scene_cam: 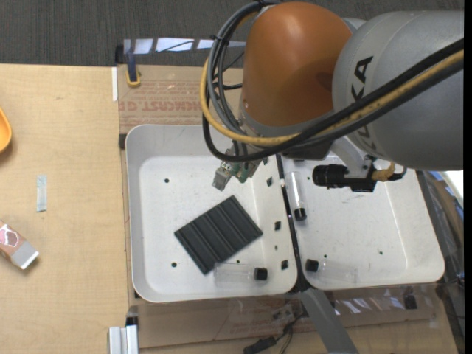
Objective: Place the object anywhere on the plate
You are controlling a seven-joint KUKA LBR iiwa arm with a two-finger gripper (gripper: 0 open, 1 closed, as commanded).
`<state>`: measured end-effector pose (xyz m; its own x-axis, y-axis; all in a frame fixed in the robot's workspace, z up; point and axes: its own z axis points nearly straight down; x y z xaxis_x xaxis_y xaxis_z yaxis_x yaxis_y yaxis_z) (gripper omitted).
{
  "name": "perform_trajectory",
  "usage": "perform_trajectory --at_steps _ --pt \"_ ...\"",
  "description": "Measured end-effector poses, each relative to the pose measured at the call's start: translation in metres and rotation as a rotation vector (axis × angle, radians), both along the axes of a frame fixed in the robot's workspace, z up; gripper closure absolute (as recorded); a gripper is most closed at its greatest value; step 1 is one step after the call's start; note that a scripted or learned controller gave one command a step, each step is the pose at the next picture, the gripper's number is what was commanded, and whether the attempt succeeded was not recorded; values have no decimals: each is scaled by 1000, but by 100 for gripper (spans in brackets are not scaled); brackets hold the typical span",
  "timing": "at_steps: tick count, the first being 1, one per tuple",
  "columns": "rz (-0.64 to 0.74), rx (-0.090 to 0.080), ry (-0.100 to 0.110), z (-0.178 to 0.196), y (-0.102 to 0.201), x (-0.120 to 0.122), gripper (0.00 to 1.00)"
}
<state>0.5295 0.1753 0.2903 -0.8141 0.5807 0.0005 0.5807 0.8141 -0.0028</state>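
Observation:
A dark ribbed rectangular plate (218, 233) lies tilted in the left bin (147, 198). Just in front of it rests a clear tube-like object (232, 272) with a small black piece (259, 274) at its right end. A white marker with a black tip (296, 195) lies in the right bin (398, 257), close to the divider. The arm's orange band (295, 57) and grey wrist (317, 150) hang over the back of both bins and hide what is under them. A cable connector (230, 173) dangles above the left bin.
Small black bits lie near the divider (279, 225) and at the right bin's front (311, 265). On the wooden bench to the left are an orange item (4, 133), a grey strip (41, 194) and a small block (16, 248). A black fitting (333, 175) juts from the wrist.

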Motion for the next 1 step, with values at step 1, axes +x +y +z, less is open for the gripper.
perform_trajectory --at_steps 1 --pt "321 2 -3 53 -33 -29 100"
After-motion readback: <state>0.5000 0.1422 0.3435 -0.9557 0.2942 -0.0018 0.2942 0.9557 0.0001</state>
